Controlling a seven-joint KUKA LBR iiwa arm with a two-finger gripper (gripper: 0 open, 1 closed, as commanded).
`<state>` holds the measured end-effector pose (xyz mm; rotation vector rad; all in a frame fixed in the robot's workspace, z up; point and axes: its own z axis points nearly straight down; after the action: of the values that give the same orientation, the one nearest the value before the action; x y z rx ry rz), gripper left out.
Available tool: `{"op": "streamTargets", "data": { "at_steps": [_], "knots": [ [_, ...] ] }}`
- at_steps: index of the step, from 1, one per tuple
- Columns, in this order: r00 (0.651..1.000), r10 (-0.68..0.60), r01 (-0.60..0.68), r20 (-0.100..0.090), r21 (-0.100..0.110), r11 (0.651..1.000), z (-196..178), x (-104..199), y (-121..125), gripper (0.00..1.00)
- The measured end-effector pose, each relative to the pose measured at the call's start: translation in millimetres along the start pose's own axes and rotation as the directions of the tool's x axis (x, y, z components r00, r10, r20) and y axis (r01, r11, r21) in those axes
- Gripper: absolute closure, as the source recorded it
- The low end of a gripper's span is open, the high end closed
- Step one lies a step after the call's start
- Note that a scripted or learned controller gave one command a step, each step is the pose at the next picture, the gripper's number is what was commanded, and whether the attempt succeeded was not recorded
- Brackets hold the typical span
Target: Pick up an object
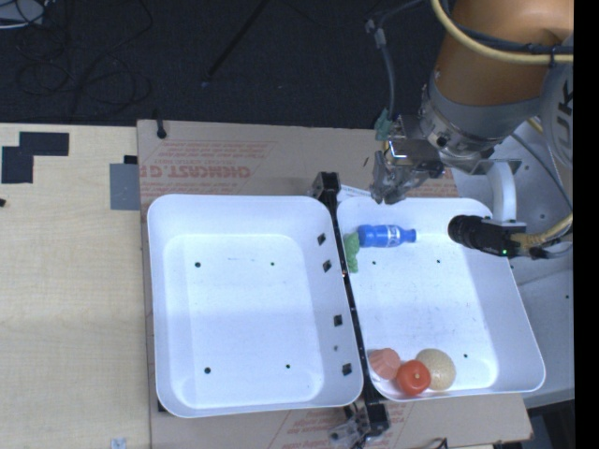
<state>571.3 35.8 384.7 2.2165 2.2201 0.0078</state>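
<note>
- Where the right bin (pixel 505 316) meets the divider, upper centre of the frame, a small blue bottle (pixel 384 237) lies on its side, white cap pointing right, a green piece (pixel 351 251) touching its left end.
- Above it, the gripper (pixel 391 183) hangs over the bin's far rim; its grip state cannot be told.
- At the bin's lower edge cluster a pink piece (pixel 382 360), red ball (pixel 413 377) and beige ball (pixel 437 367).
- Bare white floor lies between bottle and cluster.

Grey arm (pixel 487 120), orange band, black cable, metallic tool (pixel 391 190)
</note>
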Motion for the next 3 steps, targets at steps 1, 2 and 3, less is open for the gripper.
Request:
{"op": "streamTargets", "data": {
  "at_steps": [1,2,3],
  "knots": [
    [1.0,0.001,-0.001,0.002,0.027,1.0,156.6,18.9,-39.2,1.0],
    [1.0,-0.004,0.004,-0.001,-0.001,1.0,79.0,74.0,34.2,1.0],
    [1.0,0.004,-0.004,0.002,-0.004,1.0,-22.0,41.0,75.1,1.0]
  ]
}}
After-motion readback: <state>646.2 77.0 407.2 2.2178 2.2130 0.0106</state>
